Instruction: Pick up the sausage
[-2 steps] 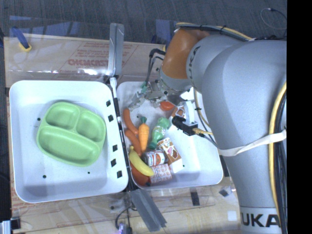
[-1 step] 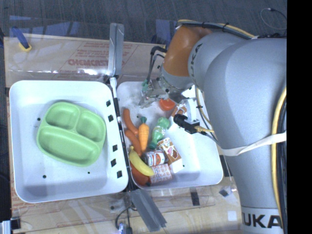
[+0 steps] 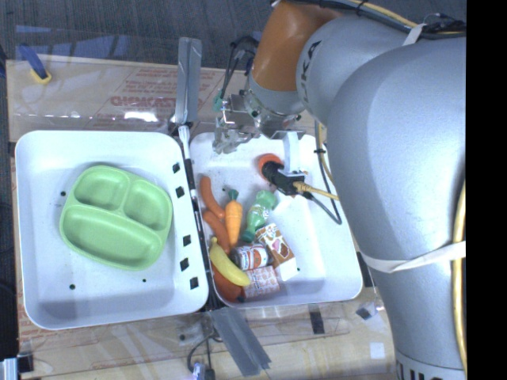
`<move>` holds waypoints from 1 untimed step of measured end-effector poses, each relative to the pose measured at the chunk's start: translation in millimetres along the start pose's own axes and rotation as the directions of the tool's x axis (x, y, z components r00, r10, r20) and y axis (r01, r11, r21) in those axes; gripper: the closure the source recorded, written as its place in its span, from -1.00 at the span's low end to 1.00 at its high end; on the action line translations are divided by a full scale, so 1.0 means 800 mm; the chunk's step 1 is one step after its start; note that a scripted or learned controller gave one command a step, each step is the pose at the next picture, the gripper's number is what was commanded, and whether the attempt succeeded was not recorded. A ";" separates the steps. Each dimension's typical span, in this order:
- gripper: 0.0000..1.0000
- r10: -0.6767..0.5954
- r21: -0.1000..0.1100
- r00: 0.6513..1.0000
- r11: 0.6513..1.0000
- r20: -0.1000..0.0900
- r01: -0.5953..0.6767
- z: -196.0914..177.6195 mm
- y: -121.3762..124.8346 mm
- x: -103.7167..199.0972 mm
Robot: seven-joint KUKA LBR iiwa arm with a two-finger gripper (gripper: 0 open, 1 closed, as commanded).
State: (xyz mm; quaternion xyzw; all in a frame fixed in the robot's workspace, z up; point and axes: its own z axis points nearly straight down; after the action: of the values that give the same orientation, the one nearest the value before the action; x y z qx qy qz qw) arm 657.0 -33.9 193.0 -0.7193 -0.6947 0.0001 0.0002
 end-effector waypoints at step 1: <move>1.00 0.050 0.001 0.999 0.999 0.000 -0.050 0.001 -0.001 0.015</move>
State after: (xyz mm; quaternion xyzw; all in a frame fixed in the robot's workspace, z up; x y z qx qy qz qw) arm 656.6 -22.1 192.2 -0.7364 -0.6765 0.0007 0.0006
